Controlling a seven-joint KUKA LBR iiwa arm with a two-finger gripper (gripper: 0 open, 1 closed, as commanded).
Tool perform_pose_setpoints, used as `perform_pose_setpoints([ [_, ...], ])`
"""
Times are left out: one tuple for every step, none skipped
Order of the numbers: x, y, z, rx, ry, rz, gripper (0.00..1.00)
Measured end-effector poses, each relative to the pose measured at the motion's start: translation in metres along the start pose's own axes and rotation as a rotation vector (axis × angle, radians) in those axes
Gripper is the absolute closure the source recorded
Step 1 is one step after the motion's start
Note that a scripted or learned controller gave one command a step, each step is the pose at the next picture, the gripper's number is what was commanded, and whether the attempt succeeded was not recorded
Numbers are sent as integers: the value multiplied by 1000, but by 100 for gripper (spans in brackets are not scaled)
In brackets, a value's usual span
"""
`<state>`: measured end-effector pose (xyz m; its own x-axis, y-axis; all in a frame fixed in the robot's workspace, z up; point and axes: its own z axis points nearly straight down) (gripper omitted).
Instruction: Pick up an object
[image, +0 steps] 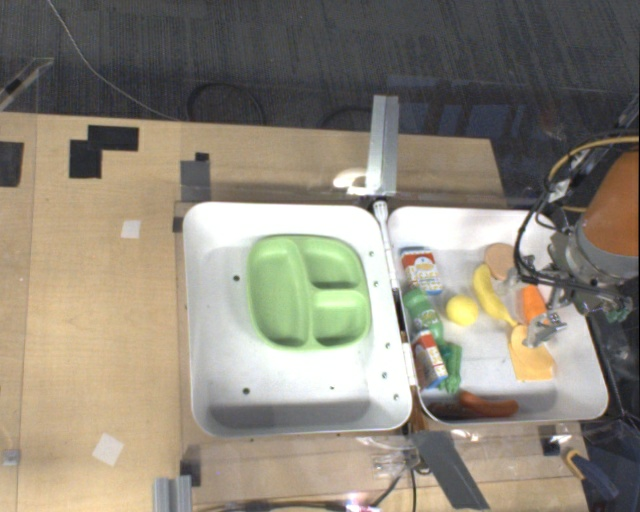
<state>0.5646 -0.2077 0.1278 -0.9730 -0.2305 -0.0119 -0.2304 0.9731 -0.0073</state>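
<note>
You'll see a green divided tray (305, 290) lying in the white bin (215, 400) well apart from the jaws, and a metal post (384, 145) beyond both bins.

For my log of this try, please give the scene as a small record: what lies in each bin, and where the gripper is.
left bin: one green divided tray
right bin: banana, yellow ball, cheese slice, sausage, bottles along its left wall
gripper: low over the right bin, above the cheese slice
gripper state: cannot tell
arm: reaches in from the right
</note>
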Motion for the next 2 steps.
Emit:
perform_pose_setpoints([
  [7, 18, 23, 15, -33, 102, 0],
  [11, 73, 37, -1, -5, -90, 0],
])
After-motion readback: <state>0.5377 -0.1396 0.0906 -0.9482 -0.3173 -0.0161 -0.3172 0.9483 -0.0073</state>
